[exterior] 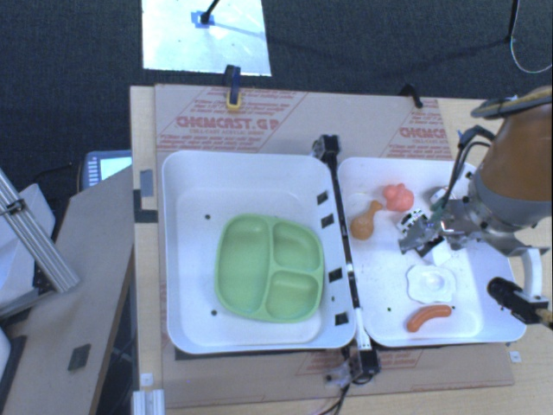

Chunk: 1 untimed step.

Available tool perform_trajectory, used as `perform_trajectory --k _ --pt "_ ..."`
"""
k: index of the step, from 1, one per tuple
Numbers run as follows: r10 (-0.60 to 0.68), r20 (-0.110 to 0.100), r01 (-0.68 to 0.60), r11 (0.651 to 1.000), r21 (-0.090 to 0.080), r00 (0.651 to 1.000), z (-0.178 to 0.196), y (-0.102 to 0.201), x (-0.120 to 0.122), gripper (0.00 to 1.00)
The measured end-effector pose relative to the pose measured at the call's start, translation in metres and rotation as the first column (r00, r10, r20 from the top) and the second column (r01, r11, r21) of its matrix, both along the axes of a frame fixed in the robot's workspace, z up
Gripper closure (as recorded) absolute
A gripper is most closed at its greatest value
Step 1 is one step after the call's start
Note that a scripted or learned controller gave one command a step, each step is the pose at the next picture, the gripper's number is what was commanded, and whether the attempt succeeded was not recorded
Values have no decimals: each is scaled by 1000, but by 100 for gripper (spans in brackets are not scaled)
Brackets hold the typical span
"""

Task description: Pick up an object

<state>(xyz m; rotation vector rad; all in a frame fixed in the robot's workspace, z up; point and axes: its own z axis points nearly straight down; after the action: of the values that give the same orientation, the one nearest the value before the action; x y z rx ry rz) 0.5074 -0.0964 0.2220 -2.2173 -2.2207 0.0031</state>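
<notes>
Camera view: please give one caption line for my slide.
Claw over right bin of toy food; green plate in left bin.

Two white bins (186, 258), one green plate (270, 268), four toy foods (429, 283).

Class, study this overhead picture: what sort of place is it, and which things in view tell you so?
Probably a robotics lab test bench. A robot arm reaches over two white bins, toy food such as a sausage and a fried egg lies in one, and cables run across the dark floor.
</notes>
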Motion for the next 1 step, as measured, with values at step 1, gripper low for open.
perform_trajectory --k 1 --pt "-1 1 1 1000 -1 1000 -46 -8 -3 0"
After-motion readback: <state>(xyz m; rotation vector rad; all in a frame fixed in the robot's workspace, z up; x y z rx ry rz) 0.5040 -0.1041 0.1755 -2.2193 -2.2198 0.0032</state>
